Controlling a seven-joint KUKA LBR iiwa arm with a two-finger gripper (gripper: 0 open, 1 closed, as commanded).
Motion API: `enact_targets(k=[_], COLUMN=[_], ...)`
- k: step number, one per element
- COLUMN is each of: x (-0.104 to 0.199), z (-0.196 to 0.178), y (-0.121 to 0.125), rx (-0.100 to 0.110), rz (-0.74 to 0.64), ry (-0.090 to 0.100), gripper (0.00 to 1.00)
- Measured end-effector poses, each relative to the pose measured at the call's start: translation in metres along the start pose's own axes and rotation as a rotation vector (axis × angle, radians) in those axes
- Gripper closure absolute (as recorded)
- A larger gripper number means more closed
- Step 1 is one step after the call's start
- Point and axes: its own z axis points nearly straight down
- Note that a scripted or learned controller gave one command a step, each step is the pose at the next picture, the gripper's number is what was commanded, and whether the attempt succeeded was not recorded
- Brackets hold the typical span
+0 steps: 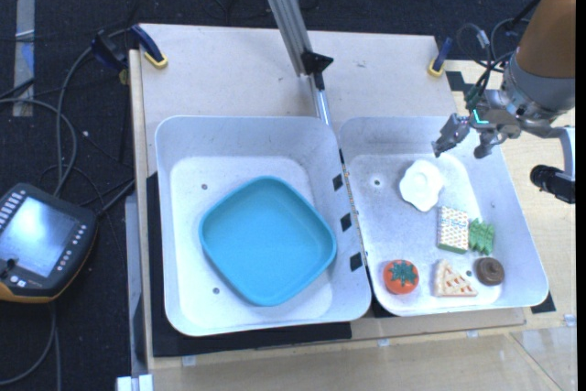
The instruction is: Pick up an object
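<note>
The gripper hangs open (holding nothing) at one o'clock from the white lump, above the right bin; tomato at six o'clock.

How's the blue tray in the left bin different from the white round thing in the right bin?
The blue tray is much larger than the white round thing, taking up most of its bin. The tray is a bright blue, rounded square with a raised rim; the white thing is a small pale lump. The tray lies alone in the left bin, while the white thing has several small items nearby. Both rest on a bin floor, untouched by the end effector.
</note>
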Motion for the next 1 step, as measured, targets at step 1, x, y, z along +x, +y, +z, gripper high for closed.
enact_targets(k=[1], x=[0.0], z=[0.0], y=[0.0], rx=[0.0], rz=[0.0], ry=[0.0], gripper=[0.0])
